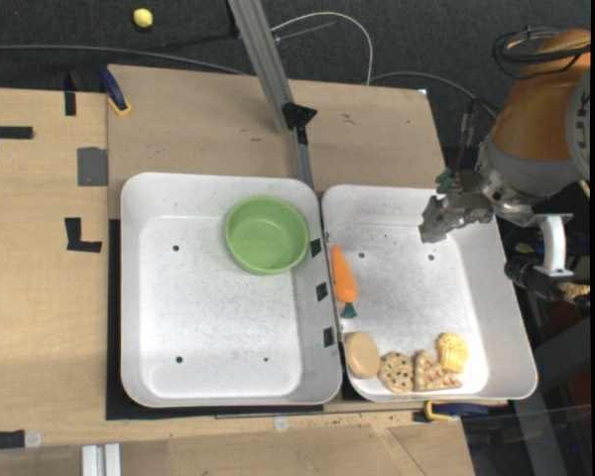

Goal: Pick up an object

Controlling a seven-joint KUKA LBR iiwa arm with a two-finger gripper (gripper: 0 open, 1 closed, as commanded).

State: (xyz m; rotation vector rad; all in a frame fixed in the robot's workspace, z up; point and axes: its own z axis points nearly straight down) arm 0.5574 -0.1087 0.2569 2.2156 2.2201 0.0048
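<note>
Hovering over the right bin's (496,296) upper part, end effector (438,222); cannot tell its state. Carrot (344,276) lies at that bin's left wall; bread roll (362,354), cookie (396,370), corn (452,351) along its near edge. Green bowl (266,234) sits in left bin (149,296).

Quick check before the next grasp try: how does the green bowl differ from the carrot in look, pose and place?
The green bowl is round, wide and open-side up; the carrot is thin, orange and lying flat. The bowl sits in the left bin, near its far right corner; the carrot lies in the right bin, along its left wall. Both lie apart from the gripper.
</note>
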